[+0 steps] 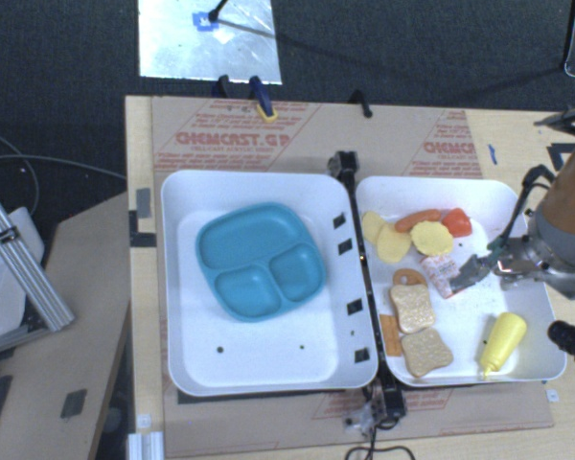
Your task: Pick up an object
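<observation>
Toy food was piled in the right bin (pixel 532 197), and the piece closest to being picked looked like the small pink-and-white packet (pixel 439 275), sat near the middle of that bin, a bit toward its left wall. The gripper (pixel 475 269) was parked just to the right of it, fingertips about level with the packet and maybe touching its right edge, hard to call from this angle. Whether the fingers were spread or pinched couldn't be made out, so nothing can be said to be held.

So the packet lay to the left of the gripper, along the line the arm reached in on. Its long axis seemed to run roughly from the bin's far-left toward its near-right, though it's small and blurry.

Other stuff nearby: bread slices (pixel 414 308) toward the near edge, a yellow bottle (pixel 501 341) at the near-right corner, an orange sausage (pixel 419 220) and a red tomato (pixel 457 222) along the far edge. A blue divided plate (pixel 260 260) was sat in the left bin (pixel 187 348).
</observation>
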`<state>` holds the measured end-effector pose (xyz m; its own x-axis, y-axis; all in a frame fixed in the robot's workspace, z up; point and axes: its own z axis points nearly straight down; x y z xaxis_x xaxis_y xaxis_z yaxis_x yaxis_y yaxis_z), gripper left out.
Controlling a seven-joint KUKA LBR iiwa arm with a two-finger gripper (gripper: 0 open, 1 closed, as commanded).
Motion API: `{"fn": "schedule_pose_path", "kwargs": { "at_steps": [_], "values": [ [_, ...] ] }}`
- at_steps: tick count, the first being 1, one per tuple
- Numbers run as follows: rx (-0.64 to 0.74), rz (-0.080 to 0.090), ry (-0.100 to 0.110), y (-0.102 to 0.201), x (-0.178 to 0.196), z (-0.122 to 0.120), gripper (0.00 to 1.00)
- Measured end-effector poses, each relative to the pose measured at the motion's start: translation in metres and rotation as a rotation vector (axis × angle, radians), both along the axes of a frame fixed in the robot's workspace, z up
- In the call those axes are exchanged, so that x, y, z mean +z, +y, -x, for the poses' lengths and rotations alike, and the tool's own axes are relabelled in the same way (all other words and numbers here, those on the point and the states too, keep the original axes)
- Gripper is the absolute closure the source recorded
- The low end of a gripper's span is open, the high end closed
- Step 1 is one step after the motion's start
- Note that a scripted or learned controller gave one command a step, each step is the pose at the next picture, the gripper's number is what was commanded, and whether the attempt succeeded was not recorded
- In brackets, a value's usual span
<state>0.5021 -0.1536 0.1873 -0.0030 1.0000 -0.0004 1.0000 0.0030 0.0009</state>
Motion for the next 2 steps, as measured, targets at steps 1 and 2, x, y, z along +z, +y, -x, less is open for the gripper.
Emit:
{"fn": "schedule_pose_path", "kwargs": {
  "at_steps": [1, 2],
  "values": [
    [0.008, -0.004, 0.001, 0.074, 0.015, 0.015, 0.0],
    [0.003, -0.002, 0.002, 0.091, -0.004, 0.015, 0.0]
  ]
}}
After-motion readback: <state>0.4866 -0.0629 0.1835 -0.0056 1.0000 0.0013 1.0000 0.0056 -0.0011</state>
